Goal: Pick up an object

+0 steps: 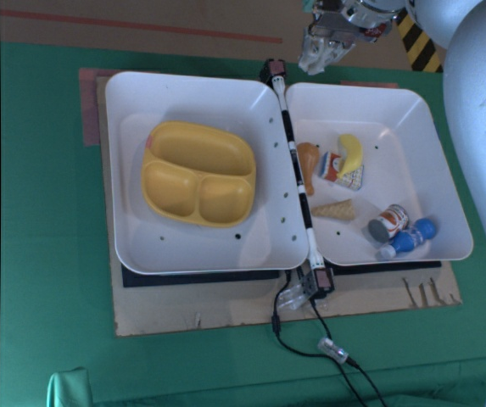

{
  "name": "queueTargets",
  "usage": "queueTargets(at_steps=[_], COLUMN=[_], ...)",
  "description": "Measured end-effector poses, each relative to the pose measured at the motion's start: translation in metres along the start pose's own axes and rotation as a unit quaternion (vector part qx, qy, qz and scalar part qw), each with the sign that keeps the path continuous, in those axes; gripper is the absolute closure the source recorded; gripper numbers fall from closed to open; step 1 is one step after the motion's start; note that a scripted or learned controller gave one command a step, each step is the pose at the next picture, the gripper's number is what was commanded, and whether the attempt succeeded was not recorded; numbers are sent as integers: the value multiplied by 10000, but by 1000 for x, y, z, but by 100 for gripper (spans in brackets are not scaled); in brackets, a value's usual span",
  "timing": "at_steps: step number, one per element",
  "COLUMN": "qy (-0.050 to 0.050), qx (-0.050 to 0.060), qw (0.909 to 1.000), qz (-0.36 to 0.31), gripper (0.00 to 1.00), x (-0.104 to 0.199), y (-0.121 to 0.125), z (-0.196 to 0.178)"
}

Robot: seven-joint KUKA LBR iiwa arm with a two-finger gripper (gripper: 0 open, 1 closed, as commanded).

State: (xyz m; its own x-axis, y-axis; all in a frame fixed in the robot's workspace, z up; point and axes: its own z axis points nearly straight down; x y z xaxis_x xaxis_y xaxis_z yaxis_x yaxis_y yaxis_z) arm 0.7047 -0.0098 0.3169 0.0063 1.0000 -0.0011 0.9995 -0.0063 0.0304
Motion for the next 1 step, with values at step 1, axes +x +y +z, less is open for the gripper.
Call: queueTargets(at_steps=[1], qy=[-1], qx=[3], qw=[10000], qz=[1], gripper=[0], x=[0], y=[0], z=[0])
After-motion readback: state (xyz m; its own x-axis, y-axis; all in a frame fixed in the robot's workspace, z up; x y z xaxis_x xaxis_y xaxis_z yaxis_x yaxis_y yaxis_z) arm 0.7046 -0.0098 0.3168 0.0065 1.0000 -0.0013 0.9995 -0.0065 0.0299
